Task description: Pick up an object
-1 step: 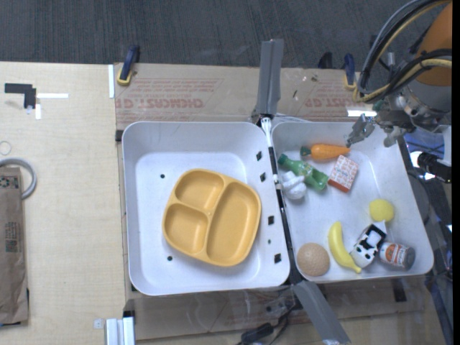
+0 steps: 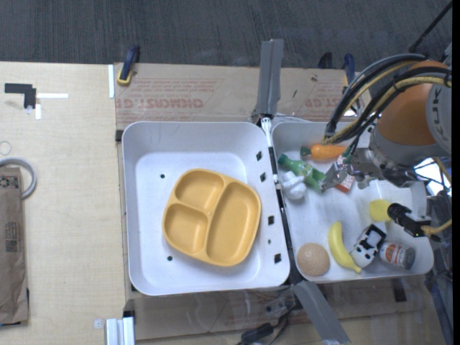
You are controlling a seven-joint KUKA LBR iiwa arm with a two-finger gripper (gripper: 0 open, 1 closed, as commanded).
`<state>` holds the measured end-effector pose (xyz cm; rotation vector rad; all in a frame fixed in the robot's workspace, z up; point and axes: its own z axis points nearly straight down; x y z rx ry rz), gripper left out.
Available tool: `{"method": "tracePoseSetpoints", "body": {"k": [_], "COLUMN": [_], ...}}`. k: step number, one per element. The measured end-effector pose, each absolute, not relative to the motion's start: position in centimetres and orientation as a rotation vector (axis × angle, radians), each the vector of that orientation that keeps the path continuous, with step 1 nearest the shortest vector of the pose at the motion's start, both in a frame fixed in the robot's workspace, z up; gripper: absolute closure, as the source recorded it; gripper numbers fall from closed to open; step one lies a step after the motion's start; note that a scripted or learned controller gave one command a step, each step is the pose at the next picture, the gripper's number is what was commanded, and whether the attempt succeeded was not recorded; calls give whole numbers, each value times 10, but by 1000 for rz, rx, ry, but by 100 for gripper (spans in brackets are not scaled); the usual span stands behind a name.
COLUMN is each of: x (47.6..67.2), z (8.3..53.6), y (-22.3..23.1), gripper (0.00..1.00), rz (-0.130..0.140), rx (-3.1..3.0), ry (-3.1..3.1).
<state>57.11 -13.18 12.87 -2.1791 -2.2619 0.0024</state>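
I see my gripper low in the right bin, just beside the green bottle; I cannot tell its state. The bottle looks light, stiff and slick, so I'd take its middle.

Bright even overhead light, soft faint shadows, mild glare on white bins, slightly grainy

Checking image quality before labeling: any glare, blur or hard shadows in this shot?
Camera view: lighting even, shadows soft; the yellow plate and banana are sharp; the white bins look bright with little surface detail; the gripper region is cluttered and slightly soft.
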Motion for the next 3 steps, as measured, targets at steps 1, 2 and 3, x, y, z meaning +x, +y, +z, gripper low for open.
{"method": "tracePoseSetpoints", "body": {"k": [1, 2, 3], "x": [522, 477, 477], "z": [128, 91, 100], "y": [-141, -130, -131], "gripper": [0, 0, 100], "rz": [3, 3, 4], "rx": [-2269, -2274, -2279], "ry": [-2171, -2164, -2158]}}
